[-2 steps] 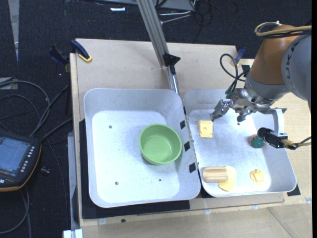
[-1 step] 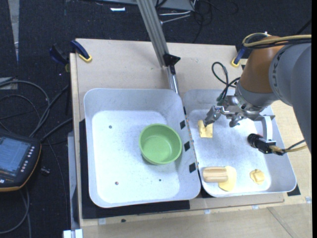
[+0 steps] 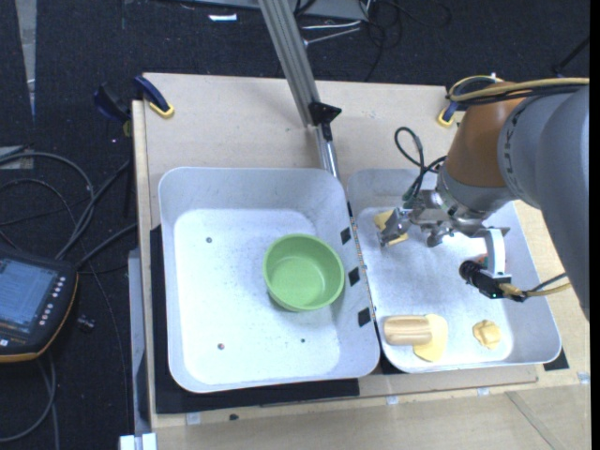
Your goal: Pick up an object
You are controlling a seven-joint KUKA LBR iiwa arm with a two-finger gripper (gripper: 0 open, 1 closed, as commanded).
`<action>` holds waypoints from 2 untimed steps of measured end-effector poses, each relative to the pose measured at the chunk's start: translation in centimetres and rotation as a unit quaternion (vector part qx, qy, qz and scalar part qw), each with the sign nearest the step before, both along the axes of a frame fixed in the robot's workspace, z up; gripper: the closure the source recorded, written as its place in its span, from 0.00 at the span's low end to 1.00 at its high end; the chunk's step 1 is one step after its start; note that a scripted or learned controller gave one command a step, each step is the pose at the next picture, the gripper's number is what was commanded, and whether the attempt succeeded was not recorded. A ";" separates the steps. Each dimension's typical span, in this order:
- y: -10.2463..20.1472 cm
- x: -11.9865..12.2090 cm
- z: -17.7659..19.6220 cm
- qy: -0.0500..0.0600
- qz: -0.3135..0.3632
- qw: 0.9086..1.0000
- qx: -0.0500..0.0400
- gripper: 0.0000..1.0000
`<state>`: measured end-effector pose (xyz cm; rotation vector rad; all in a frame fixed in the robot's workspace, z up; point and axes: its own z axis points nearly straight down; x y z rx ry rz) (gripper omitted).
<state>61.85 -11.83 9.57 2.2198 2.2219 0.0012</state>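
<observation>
The gripper (image 3: 396,231) hangs low in the right bin (image 3: 525,350), its fingers closed on a small yellow piece (image 3: 385,220); it looks light, rigid, best pinched across its middle.

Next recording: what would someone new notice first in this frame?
First, the round green plastic bowl, standing alone right of centre in the left shallow white bin. Next, the big grey arm with its orange band reaching over the right shallow white bin, its pincer low by a small yellow item near the bin's far left corner.
</observation>
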 end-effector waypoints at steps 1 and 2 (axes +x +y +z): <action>0.0 0.0 1.0 0.000 0.000 1.000 0.000 1.00; 0.9 0.4 6.5 -0.002 0.000 1.000 0.000 1.00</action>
